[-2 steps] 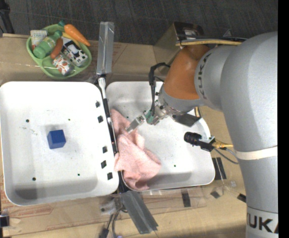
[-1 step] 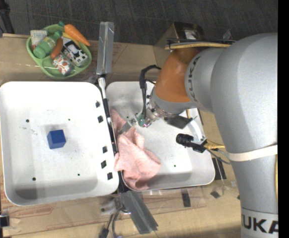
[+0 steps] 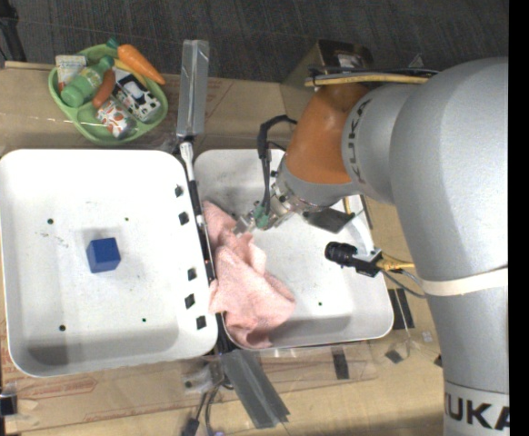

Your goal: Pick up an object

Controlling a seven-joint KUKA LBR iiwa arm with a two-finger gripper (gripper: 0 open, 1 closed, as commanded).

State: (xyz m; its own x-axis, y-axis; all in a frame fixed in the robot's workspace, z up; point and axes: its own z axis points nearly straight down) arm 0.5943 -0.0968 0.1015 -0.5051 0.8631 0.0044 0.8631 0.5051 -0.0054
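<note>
The surface [image 3: 246, 98] carries 2 shallow white bins side by side. The left bin [image 3: 28, 243] holds 1 blue cube [image 3: 104, 253], sitting alone a little left of the bin's middle, well apart from every wall. The right bin [image 3: 337, 307] holds a pink cloth [image 3: 246, 284], crumpled along its left wall and spreading toward the near edge. The end effector [image 3: 251, 218] sits low in the right bin at the cloth's upper edge, touching or just above the fabric; whether it is wide, narrow or pinching the cloth cannot be told. Beyond the left bin stands a green bowl [image 3: 72, 121] piled with toy food, among it an orange carrot [image 3: 139, 62].
</note>
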